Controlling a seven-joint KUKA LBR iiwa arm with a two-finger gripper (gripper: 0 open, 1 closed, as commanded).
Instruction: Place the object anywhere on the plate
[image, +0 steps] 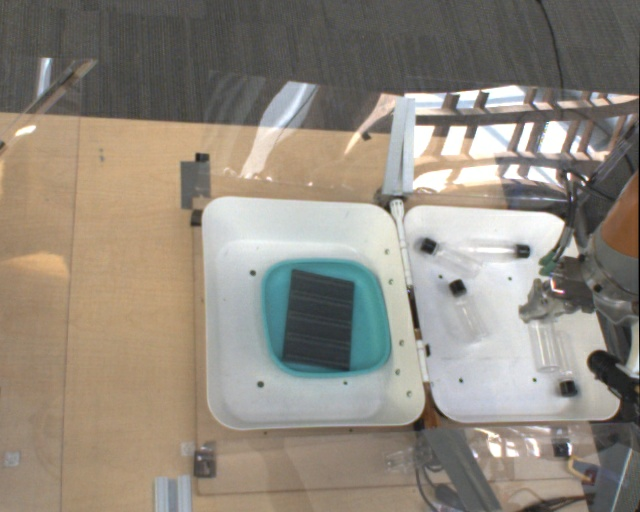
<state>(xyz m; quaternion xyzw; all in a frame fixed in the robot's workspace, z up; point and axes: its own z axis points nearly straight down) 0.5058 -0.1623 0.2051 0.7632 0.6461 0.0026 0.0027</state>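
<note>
A dark ribbed rectangular block (319, 319) is lying flat on the teal plate (372, 345) in the left bin (230, 390). In the right bin (500, 390), clear vials with black caps (456, 288) are lying scattered. The gripper (545, 300) is hovering over this bin's right side.

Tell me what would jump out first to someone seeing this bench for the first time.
The teal plate in the left bin catches the eye first, with a dark ribbed rectangular block lying flat on it. In the right bin lie several clear vials with black caps, scattered and hard to make out against the white. The arm's claw hangs over that bin's right side.
</note>
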